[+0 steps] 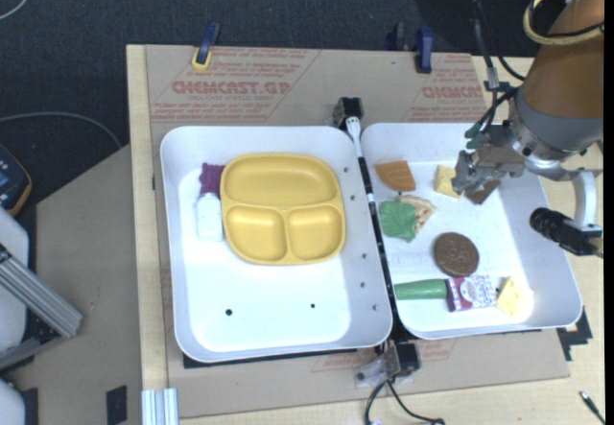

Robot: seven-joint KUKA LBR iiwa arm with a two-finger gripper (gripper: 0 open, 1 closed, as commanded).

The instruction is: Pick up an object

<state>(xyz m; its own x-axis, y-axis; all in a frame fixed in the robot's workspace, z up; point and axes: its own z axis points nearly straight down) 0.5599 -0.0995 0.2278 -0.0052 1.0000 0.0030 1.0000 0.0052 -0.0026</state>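
Note:
My gripper (477, 185) hangs low over the back of the right bin (556, 303), right beside a pale yellow wedge (443, 181) on its left. It hides part of that wedge. Lying in the same bin are an orange-brown slice (394, 175), a green leafy piece (400, 219), a brown round disc (456, 253), a green stick (420, 290), a purple and white packet (473, 293) and a yellow cheese piece (515, 298).
The left bin (278, 318) holds a yellow divided plate (282, 206), with a purple item (210, 177) and a white item (208, 218) at its left side. A black clamp (349, 112) sits between the bins at the back.

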